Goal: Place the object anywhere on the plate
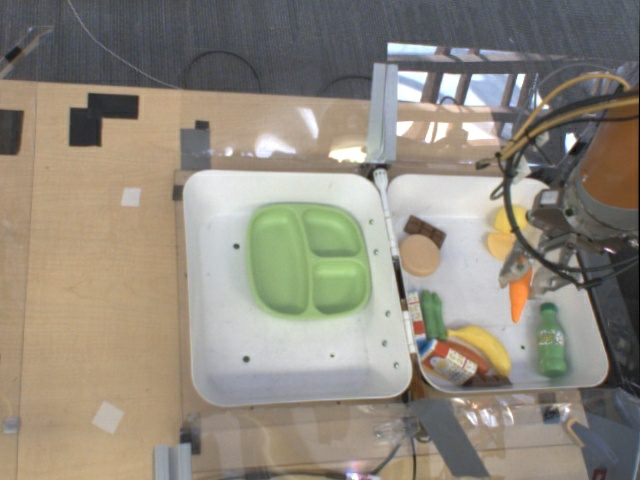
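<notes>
A green divided plate (306, 259) is seen lying in the left bin (215, 368), nothing resting on it. The gripper (527, 271) is lowered into the right bin (465, 230), just above the top of an orange carrot (518, 299); whether its claw is apart or together cannot be told. A green bottle (550, 340), a banana (482, 346), a round cookie (420, 257) and a chocolate piece (423, 232) are scattered around it.
</notes>
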`<move>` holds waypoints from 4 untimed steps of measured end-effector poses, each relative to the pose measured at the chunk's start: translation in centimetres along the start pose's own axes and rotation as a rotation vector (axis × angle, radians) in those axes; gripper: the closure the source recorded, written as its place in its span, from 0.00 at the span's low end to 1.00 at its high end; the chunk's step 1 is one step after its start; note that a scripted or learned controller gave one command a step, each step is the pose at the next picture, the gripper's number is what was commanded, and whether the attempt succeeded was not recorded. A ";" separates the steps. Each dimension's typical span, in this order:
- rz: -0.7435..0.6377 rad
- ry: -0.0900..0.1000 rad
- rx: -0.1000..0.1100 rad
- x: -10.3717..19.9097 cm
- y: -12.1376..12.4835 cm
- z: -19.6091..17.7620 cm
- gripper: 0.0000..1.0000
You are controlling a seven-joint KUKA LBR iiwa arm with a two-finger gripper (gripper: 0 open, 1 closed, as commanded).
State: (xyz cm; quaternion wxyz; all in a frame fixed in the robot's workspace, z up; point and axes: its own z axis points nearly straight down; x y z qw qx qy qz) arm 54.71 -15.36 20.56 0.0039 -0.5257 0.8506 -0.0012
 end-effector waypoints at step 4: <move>-0.440 -0.003 -0.001 -21.8 2.7 2.0 0.00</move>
